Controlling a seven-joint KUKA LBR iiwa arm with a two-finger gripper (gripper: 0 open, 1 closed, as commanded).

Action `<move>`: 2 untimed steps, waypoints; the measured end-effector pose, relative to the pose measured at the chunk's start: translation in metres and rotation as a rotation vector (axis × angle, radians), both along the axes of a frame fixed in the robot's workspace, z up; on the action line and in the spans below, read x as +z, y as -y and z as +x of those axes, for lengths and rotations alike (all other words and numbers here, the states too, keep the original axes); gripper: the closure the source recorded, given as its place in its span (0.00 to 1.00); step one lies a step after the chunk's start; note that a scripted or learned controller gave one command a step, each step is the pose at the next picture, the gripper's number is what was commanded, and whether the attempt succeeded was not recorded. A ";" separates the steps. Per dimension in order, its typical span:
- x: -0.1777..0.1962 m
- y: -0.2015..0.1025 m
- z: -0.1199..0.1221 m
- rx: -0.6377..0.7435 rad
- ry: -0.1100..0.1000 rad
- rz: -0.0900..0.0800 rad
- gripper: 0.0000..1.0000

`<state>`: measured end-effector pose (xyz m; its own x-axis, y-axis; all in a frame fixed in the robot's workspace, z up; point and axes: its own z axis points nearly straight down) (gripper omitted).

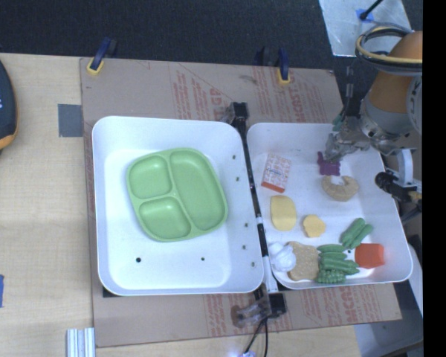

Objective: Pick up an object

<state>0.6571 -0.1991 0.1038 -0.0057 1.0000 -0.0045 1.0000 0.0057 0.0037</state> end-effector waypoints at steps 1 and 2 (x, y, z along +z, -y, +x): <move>0.000 0.000 0.000 0.000 -0.001 0.000 0.00; -0.012 0.013 0.000 -0.003 0.001 0.000 0.00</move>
